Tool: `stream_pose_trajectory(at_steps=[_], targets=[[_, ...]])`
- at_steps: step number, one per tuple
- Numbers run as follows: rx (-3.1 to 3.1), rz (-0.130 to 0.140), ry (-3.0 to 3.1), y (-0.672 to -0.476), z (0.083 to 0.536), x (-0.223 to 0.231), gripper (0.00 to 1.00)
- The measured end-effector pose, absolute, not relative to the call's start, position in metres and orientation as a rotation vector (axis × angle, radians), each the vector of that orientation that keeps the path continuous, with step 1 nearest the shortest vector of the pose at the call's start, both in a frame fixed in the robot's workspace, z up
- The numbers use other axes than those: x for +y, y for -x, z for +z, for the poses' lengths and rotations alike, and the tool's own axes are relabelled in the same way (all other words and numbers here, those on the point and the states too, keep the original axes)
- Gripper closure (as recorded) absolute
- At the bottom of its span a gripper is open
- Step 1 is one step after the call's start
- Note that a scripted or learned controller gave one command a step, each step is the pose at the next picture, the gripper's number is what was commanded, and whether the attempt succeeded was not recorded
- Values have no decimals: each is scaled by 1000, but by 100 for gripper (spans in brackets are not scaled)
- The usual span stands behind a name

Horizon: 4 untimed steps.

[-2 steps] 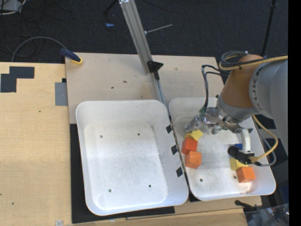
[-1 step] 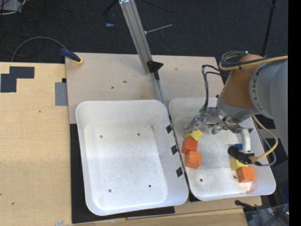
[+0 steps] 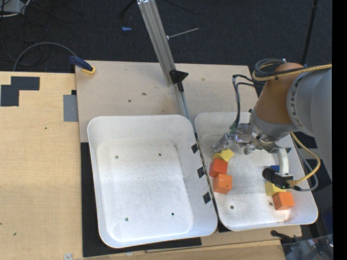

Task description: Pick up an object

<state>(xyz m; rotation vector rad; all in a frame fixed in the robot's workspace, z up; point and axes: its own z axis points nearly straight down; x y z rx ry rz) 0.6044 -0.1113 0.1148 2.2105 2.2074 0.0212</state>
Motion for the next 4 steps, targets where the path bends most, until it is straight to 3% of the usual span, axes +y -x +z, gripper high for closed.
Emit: stream_pose_trajectory(at_steps=[3, 4], targets=[[2207, 23, -2207, -605, 115, -110, 0], [2223, -1, -2222, -598, 103, -108, 0]])
